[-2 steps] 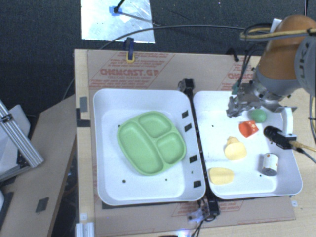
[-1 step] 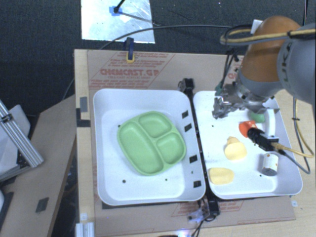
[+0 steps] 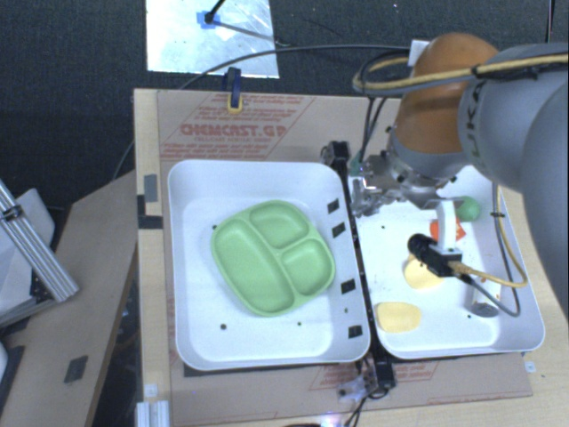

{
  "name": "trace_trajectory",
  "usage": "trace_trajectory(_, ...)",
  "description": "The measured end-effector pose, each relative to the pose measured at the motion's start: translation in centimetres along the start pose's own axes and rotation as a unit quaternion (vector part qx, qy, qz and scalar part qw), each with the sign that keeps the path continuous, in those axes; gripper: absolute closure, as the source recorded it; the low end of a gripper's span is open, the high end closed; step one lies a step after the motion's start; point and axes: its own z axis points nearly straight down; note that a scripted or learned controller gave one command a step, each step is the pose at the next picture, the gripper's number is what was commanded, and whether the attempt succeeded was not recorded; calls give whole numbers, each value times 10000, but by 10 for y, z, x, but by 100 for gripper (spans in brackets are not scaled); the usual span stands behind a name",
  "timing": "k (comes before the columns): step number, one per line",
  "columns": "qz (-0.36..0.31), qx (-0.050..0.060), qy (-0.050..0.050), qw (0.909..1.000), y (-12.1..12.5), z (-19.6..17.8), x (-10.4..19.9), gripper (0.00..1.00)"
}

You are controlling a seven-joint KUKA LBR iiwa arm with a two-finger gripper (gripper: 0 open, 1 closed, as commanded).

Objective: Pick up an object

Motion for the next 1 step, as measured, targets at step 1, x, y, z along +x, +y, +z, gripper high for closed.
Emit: trace_trajectory(1,-10,-6,3,10000,2,-7,62,100)
